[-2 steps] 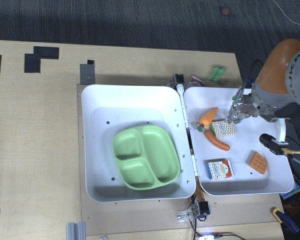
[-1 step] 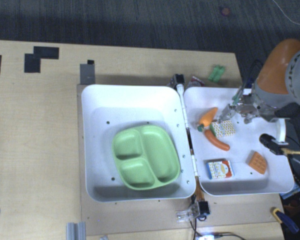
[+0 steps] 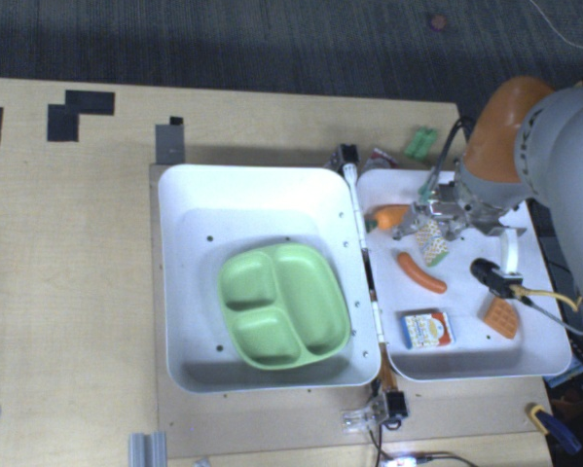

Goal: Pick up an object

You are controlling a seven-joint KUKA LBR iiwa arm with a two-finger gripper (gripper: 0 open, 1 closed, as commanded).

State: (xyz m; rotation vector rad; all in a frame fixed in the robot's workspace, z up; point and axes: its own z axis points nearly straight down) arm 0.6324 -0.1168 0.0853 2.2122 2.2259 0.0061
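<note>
Pale wooden bench (image 3: 67, 290), black tape patches (image 3: 77, 113) — dark ribbed floor (image 3: 223, 17) beyond

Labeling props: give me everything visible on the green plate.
The plate is pale green, looks like matte plastic, a rounded rectangle with three compartments: one long one on its right, two smaller ones on its left. It lies flat and face up, turned slightly askew, on the floor of the left bin. Nothing rests in it.

Even bright light; soft shadows; slight blur
</note>
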